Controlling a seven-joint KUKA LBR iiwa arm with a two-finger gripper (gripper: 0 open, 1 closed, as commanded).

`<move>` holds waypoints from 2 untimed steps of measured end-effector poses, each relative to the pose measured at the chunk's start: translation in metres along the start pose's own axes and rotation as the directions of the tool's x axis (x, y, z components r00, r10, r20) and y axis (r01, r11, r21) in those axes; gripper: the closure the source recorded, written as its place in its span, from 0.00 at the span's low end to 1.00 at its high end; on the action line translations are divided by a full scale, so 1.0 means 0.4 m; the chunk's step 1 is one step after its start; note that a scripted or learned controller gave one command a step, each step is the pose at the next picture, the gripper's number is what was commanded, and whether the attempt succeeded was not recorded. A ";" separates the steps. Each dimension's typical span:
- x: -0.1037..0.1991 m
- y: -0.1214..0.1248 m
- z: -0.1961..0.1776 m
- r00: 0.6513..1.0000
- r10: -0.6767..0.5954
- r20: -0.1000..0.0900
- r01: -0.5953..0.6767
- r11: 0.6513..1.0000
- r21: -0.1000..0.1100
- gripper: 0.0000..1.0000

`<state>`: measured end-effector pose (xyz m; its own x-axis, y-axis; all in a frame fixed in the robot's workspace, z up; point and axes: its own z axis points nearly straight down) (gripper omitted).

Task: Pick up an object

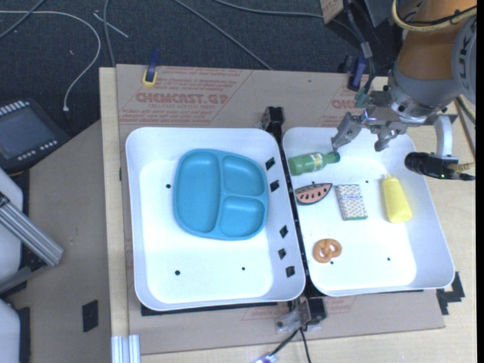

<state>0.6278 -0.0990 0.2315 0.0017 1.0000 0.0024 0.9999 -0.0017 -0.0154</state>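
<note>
Green bottle [311,162] lies on its side near the far left corner of the right bin [431,267], its cap end just beside the gripper [364,135], whose fingers are spread apart over the bin's far edge with nothing between them. Nearer the middle of that bin lie a watermelon slice [312,193], a speckled sponge block [351,201] and a yellow bottle [395,199], with a pretzel [327,249] toward the near edge. A blue divided plate [221,193] sits in the left bin [151,263].
</note>
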 end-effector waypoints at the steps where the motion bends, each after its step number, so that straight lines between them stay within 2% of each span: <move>1: 0.001 0.006 -0.021 1.000 -0.002 0.001 0.002 1.000 -0.014 0.00; 2: -0.016 0.021 0.097 1.000 -0.001 0.002 0.001 1.000 -0.009 0.00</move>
<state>0.6357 -0.1052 0.1926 0.0007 1.0000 0.0008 1.0000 -0.0007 -0.0059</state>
